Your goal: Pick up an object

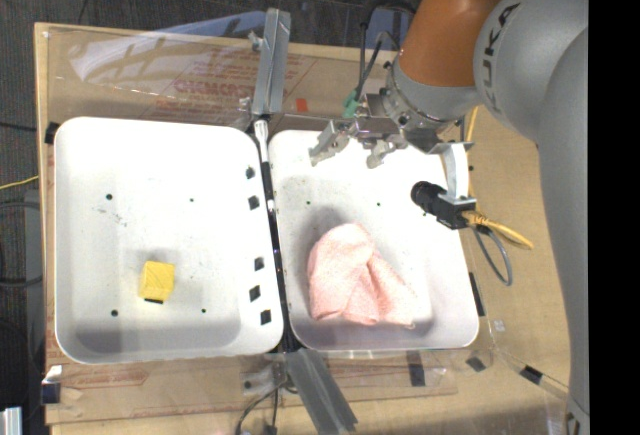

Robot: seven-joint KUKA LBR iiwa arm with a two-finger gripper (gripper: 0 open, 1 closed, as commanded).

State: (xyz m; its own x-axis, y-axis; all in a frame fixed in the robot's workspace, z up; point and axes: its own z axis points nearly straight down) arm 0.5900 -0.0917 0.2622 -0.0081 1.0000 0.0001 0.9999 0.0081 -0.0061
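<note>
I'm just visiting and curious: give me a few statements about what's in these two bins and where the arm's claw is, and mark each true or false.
1. A pink cloth lies crumpled in the right bin. True.
2. The small yellow block shares that bin with the cloth. False: it sits in the left bin.
3. The gripper is over the right bin's far edge, holding nothing. True.
4. The gripper is touching the cloth. False: it is well apart from it.
</note>
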